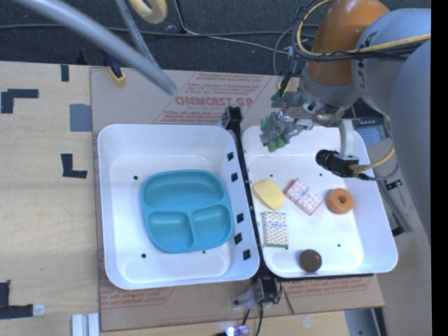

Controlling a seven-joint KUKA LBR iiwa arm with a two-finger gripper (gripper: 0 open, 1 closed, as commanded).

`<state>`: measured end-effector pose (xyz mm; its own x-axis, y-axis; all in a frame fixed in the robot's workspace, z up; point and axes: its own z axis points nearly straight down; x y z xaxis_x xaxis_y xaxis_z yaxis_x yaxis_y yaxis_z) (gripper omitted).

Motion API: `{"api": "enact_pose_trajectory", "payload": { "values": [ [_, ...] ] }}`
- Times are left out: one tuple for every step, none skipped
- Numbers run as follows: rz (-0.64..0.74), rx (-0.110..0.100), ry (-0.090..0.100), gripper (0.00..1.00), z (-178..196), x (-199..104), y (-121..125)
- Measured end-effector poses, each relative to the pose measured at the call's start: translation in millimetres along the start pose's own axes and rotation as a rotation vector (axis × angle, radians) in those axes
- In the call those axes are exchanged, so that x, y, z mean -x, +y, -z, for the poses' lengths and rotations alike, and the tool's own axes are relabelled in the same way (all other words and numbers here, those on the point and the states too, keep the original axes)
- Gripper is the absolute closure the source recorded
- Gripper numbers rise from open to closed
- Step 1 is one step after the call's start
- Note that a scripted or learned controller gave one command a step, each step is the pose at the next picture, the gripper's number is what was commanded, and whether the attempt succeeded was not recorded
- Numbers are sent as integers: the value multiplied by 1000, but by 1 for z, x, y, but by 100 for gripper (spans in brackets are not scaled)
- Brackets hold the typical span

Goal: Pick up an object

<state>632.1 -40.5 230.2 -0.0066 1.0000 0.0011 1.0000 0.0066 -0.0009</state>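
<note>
White right bin [364,254], tool [277,136] pinching green object [275,143] at far-left corner.

Robotics lab: taped bench [42,187], loose cables [210,37], white bins [112,145].

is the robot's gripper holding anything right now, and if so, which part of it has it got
Probably. A small green thing sits at the tips of the gripper, above the right bin. It is too blurred to say what it is or which part is gripped.
</note>
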Motion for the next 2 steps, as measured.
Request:
{"api": "enact_pose_trajectory", "payload": {
  "values": [
    [-1,0,0,100,0,-46,9],
    [-2,-2,-2,100,-13,-96,9]
  ]
}}
